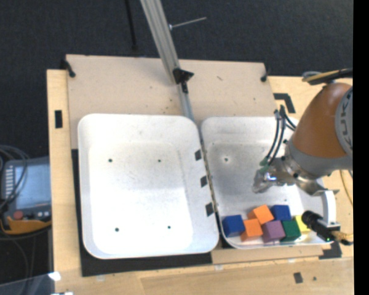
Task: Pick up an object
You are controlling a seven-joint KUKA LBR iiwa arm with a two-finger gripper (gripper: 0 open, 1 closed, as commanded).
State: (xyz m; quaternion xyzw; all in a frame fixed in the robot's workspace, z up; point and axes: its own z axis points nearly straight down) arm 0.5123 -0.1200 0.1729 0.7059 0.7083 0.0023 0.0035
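Observation:
Several small blocks lie clustered at the front of the right bin (pixel 234 140): a blue block (pixel 233 224), two orange blocks (pixel 262 214) (pixel 253 227), a second blue one (pixel 281 212), a purple block (pixel 273 230), a green block (pixel 291 228) and a yellow one (pixel 302 224). My gripper (pixel 262 182) hangs over the middle right of that bin, just behind the blocks and apart from them. Nothing shows between its fingers.
The left bin (pixel 141 183) sits beside the right one, with a row of small black clips on the shared wall. A slanted aluminium post (pixel 163 35) rises behind the bins. A grey device with cables (pixel 21 192) sits off the bench's left edge.

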